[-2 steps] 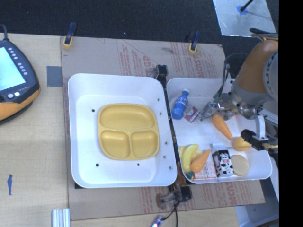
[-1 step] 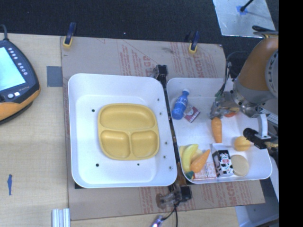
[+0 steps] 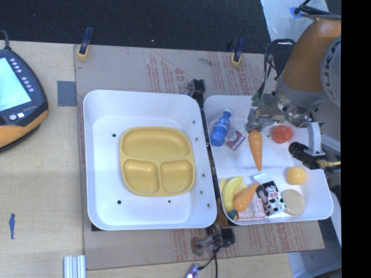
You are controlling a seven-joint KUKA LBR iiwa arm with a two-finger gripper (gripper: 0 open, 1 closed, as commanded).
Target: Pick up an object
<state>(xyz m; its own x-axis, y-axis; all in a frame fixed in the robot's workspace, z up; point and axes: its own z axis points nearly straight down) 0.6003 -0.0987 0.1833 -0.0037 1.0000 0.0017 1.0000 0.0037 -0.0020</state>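
Orange carrot [image 3: 255,148] hangs upright, top clenched in fingers [image 3: 255,126]; arm [image 3: 304,62] bent over rt bin [image 3: 324,208].

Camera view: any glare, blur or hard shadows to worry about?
Camera view: even lighting, soft shadows; left bin slightly washed out near its rim; mild blur overall, small print on the carton unreadable; gripper sits in the arm's shade, detail murky there.

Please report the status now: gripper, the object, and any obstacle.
Gripper low over the right bin, at the carrot's top end; grasp not confirmed. Carrot lying in bin. Tomato and blue bottle close on either side.
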